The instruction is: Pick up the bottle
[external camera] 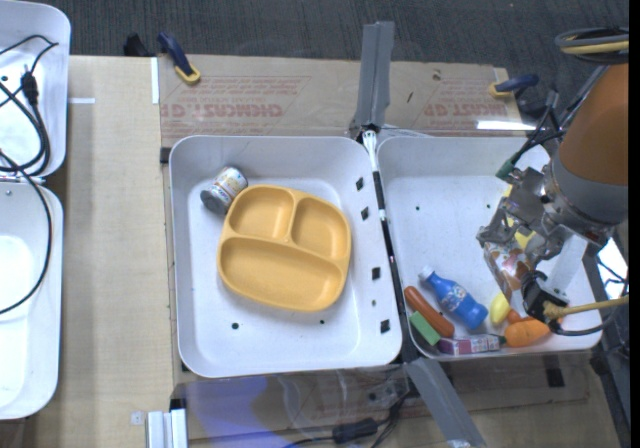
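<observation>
Crowding bottle (453,298) at bin rim (440,358)

The bottle (455,299) is small and blue, with a white cap and a light label band round its middle. It lies on its side on the floor of the right bin, near the front edge, cap pointing up-left, base pointing down-right. It appears intact.

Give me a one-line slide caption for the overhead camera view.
Arm's end effector over the right bin, above the blue bottle lying among toy foods; yellow divided plate in the left bin.
</observation>
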`<state>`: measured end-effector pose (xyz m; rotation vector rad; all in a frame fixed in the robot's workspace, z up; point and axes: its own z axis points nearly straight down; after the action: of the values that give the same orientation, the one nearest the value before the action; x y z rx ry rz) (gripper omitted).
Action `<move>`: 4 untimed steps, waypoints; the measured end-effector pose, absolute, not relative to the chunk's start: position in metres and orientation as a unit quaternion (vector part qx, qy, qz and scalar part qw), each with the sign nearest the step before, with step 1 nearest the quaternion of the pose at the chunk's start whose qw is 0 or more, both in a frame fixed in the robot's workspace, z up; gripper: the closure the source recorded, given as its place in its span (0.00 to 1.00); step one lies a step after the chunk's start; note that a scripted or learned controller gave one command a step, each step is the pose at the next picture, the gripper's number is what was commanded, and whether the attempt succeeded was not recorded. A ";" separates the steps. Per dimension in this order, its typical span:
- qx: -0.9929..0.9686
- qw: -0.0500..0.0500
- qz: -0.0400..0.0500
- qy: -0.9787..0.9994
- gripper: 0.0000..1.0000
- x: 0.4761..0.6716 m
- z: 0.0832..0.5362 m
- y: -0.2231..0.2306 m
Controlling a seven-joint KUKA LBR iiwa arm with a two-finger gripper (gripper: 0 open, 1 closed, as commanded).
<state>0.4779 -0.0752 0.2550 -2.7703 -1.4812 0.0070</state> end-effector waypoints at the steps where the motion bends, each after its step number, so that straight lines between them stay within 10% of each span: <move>1: -0.882 0.000 0.002 -0.472 0.00 0.478 0.255 -0.075; 3: -0.933 0.000 0.003 -0.360 0.00 0.506 0.306 -0.062; 4: -0.939 0.001 0.003 -0.344 0.00 0.483 0.190 -0.039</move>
<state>0.4833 -0.0391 0.1898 -2.9481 -1.0800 0.0100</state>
